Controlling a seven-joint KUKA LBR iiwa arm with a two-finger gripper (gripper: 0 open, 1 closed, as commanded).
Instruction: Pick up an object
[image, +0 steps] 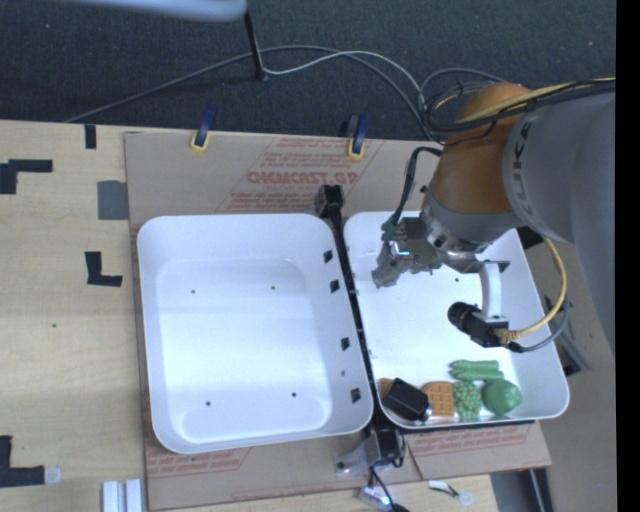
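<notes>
The objects sit crowded along the near edge of the right bin: a black block, an orange waffle piece, a green studded piece, a green ball and a green pod. The pincer hangs far from that edge, its state impossible to tell. A descent into that huddle may strike the rim or snag two neighbours.

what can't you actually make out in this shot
- Gripper, camera view: small and blurred, seen from above under the arm's wrist; whether its fingers are open or shut cannot be told.
- Far right corner of the right bin: covered by the arm's grey and orange body.
- Black object, orange item and green items at the near edge: too small and soft to identify.
- Arm's base: cut off by the right edge.
</notes>
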